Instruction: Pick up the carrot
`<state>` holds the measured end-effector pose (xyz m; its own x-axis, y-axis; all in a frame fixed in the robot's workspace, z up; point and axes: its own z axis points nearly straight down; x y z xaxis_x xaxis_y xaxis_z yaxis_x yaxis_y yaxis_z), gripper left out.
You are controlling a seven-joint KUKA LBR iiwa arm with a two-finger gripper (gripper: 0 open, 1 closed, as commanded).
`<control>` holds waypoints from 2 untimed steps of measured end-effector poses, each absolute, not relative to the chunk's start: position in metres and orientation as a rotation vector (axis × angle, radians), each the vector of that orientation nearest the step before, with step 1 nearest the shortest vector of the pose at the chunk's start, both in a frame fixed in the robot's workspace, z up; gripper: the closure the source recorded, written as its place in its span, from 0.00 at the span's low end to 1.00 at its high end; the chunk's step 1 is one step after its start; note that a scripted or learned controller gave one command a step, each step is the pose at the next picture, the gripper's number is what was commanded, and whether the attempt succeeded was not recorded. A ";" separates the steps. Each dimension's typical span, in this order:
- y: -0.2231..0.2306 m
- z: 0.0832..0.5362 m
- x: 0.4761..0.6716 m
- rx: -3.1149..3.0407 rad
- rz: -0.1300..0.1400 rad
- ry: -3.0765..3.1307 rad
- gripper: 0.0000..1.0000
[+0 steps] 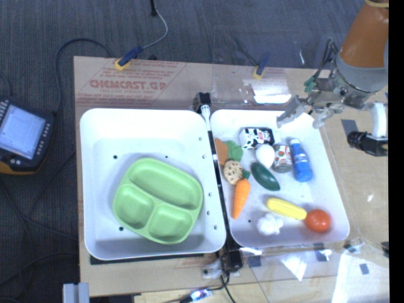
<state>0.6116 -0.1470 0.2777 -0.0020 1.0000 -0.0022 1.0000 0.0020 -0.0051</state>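
Since nothing's grasped yet, this looks like the approach step: carrot [240, 197] lies near the right bin's [334, 188] left wall, beside the cookie [232, 171]. Gripper [302, 112] hovers over the far rim, fingers spread, holding nothing. Next: travel nearer-left, then descend.

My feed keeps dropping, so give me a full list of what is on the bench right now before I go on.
Divided plate: 1, green, left bin.
Carrot: 1, orange, right bin, near its left wall.
Cookie: 1, tan, just above the carrot.
Dark green vegetable: 1, right bin centre.
Egg: 1, white, above that vegetable.
Can: 1, red and silver, beside the egg.
Bottle: 1, blue, right of the can.
Corn cob: 1, yellow, lower right bin.
Tomato: 1, red, lower right corner.
Handheld screen unit: 1, on the floor at left.
Pincer: 1, grey, over the right bin's top right corner.
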 end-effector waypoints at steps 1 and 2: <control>-0.092 0.138 0.584 -2.282 0.019 -2.137 0.00; -0.097 0.095 0.536 -2.448 -0.034 -1.993 0.00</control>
